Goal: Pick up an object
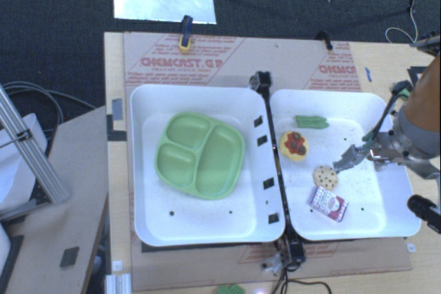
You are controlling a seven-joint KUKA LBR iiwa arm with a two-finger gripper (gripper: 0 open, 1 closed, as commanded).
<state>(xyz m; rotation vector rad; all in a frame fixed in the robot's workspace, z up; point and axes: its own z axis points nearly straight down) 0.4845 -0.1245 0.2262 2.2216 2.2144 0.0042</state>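
The right bin [372,220] holds a green pod-shaped toy [311,122], a yellow round piece with red topping [294,146], a tan cookie [325,177] and a small red and white packet [327,203]. My gripper [346,160] reaches in from the right, low over the bin, its tip just right of the cookie and above the packet. Nothing shows between its fingers.
The left bin [148,217] holds a green divided plate [200,155]. A black divider with clips [269,148] runs between the bins. The arm's grey body [417,127] covers the right bin's right edge. A yellow clamp [185,43] sits behind the bins.
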